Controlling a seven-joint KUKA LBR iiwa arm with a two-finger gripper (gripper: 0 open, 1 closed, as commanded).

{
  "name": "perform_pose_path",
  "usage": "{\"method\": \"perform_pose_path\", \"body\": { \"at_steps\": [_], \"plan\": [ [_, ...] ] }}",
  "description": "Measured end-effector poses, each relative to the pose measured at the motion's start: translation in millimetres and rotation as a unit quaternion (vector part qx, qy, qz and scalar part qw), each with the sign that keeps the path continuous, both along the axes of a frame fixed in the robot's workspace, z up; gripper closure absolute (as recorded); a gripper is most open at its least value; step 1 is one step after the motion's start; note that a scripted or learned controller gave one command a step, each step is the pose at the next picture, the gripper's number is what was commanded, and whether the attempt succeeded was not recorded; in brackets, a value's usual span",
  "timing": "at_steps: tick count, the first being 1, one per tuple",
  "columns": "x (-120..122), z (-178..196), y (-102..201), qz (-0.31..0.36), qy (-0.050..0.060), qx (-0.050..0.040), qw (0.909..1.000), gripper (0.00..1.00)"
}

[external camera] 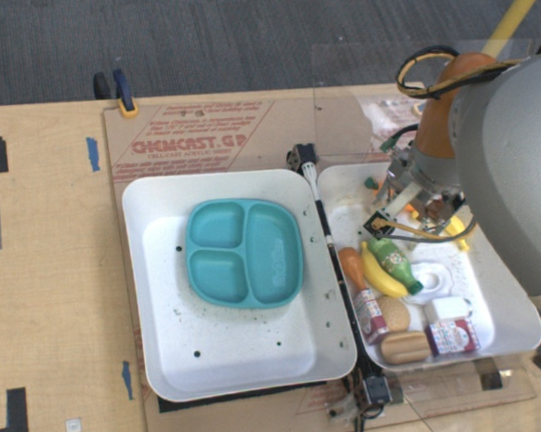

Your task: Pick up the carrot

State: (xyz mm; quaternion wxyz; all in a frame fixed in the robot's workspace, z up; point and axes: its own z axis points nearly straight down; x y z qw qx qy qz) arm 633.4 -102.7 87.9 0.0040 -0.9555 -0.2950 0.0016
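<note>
Across the cardboard-covered table (61, 273): two shallow white bins side by side. Left bin (160, 350) holding a teal divided plate (245, 253), flat, near its middle. Right bin (512, 322) crowded with toy food. Grey arm (510, 182) with orange band reaching in from the right, looming over that bin's far half. End effector (409, 204) low over the bin's upper middle, wrapped in cables; open or closed, cannot tell. Yellow banana (382, 274) and green bottle (390, 257) just below it, touching each other. Carrot (353, 269), orange, lying along the right bin's left wall, just beside the banana, apart from the end effector. Red-labelled can (457, 335) and bread roll (404, 347) at the near edge.
</note>
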Motion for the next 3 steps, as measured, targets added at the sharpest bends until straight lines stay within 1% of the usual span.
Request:
{"method": "perform_pose_path", "body": {
  "at_steps": [1,2,3],
  "plan": [
    [0.6,11.9,-1.4,0.005,0.001,-0.0037,1.0000,1.00],
    [-2.3,9.2,-1.3,0.005,0.008,-0.0021,1.0000,0.00],
    [-21.6,-0.4,-61.3,-0.084,0.001,0.0004,0.9965,0.00]
  ]
}}
